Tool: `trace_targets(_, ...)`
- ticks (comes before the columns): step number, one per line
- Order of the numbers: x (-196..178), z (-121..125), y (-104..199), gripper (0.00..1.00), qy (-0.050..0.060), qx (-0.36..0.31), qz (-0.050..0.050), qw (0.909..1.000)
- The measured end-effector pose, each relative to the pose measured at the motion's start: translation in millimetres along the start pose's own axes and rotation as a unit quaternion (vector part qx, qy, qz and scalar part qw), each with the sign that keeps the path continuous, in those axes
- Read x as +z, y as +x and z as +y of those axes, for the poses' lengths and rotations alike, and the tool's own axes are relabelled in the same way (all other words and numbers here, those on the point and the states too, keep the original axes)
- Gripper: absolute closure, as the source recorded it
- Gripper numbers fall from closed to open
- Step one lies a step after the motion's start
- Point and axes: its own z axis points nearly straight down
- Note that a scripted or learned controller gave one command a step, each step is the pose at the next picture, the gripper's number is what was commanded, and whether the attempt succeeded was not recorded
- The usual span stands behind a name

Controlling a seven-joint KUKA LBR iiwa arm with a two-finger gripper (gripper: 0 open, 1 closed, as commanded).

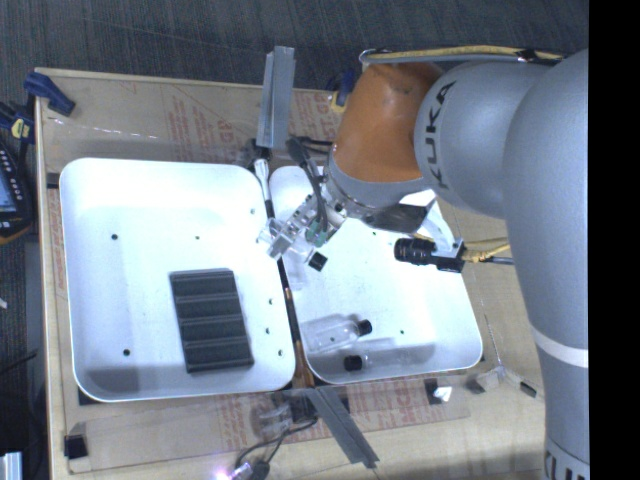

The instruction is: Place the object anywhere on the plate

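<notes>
While lying flat, the clear bottle points its black cap right.

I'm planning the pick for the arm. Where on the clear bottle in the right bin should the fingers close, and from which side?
Grip the clear bottle across its body, mid-length, coming straight down from above. It lies on its side near the right bin's front wall, black cap pointing right, so its rounded sides are exposed. The cap looks too small for a sure hold.

Two shallow white plastic bins sit on a tan wooden bench. The ribbed rectangular plate is dark grey. The clear plastic bottle carries a black cap. The grey arm bears an orange band.
</notes>
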Motion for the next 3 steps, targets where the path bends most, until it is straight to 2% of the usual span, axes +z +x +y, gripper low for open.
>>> trace_targets(1,0.8,-59.3,57.8,1.00,0.000,0.121,0.001,0.9926)
trace_targets(2,-40.3,34.4,47.3,1.00,-0.001,0.202,0.000,0.9793)
trace_targets(3,1.4,-55.3,84.1,1.00,0.001,0.246,0.001,0.9692)
